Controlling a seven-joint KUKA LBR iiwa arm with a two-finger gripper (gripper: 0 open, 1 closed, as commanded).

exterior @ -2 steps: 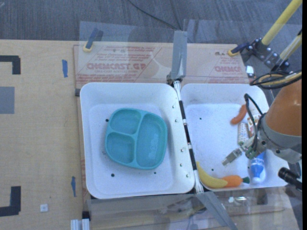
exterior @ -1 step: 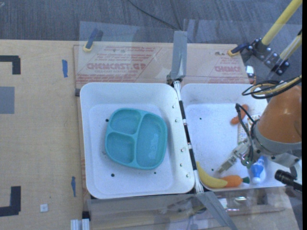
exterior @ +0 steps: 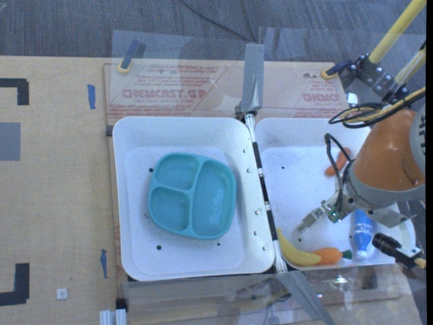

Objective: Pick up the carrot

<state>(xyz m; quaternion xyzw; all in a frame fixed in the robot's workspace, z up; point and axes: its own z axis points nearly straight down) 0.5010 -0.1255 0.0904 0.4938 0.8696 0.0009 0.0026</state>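
**Carrot wedged against banana**

The small orange carrot with green top point(exterior: 329, 254) lies at the right bin's front wall, touching the yellow banana point(exterior: 295, 250). Above it, the end effector point(exterior: 312, 218) hangs open, empty; descending, it might nudge the banana instead.

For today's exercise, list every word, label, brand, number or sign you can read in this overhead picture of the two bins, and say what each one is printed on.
"CHEMCAST GP", in red, mirrored: on the clear acrylic sheet behind the left bin.
"CHEMCAST", mirrored and cut off by the arm: on the clear sheet behind the right bin.
Finer red print around both: too small to read.
Blue tube in the right bin: any label is too blurred to read.
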